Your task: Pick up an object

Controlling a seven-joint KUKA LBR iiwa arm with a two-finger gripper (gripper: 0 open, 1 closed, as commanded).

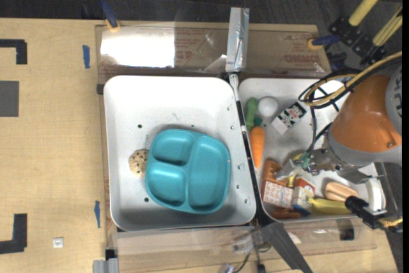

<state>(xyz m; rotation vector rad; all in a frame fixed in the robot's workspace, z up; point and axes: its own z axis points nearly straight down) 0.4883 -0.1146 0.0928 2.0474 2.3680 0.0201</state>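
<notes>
My arm reaches in from the right, its orange band [364, 118] hanging over the right bin [281, 87]. The gripper [307, 163] points down into that bin's middle, above a pile of toy food. Beneath and around it lie a red-and-white carton [278, 194], a yellow banana-like piece [327, 205] and a tan bread-like piece [339, 190]. An orange carrot [257, 145] lies along the bin's left wall, with a green vegetable [251, 110] and a white ball [267, 105] at the back. The wrist hides what is directly under the gripper.
The left bin [128, 99] holds a teal divided plate [188, 169] and a small speckled cookie [137, 162] at the plate's left edge. A metal divider [237, 38] stands behind the bins. Cables [323, 89] loop over the right bin's back corner.
</notes>
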